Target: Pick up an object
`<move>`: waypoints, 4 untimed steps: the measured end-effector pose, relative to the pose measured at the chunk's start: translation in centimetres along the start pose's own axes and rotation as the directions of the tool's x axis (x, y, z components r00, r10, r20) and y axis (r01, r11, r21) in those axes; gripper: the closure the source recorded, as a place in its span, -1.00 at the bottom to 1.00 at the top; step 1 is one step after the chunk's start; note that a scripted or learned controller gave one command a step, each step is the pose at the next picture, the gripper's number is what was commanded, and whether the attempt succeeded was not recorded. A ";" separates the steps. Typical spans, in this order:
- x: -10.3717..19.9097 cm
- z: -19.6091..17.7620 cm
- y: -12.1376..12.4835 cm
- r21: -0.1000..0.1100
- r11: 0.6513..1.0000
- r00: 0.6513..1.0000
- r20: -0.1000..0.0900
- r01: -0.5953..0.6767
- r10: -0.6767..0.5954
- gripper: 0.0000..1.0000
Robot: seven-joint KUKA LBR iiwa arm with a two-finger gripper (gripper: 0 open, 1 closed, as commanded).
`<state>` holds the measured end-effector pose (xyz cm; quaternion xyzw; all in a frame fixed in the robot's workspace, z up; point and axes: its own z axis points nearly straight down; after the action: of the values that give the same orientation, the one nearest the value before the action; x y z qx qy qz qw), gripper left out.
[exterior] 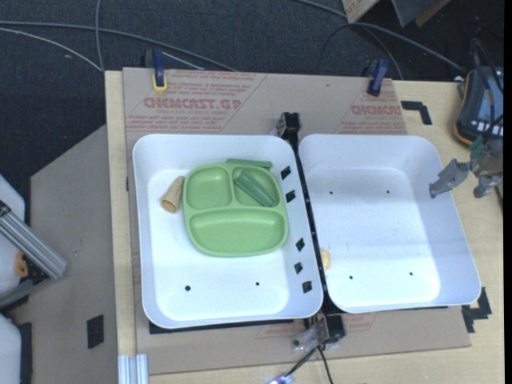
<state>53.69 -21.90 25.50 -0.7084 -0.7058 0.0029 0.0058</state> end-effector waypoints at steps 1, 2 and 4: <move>0.1 -0.6 0.2 -0.012 1.000 1.000 0.003 0.004 -0.004 -1.00; 0.4 5.2 1.1 -0.006 1.000 1.000 0.001 0.004 -0.004 -1.00; 0.5 16.7 1.6 -0.008 1.000 1.000 0.000 0.004 -0.004 -1.00</move>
<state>55.13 -21.35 8.81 -0.7069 -0.7073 0.0003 0.0028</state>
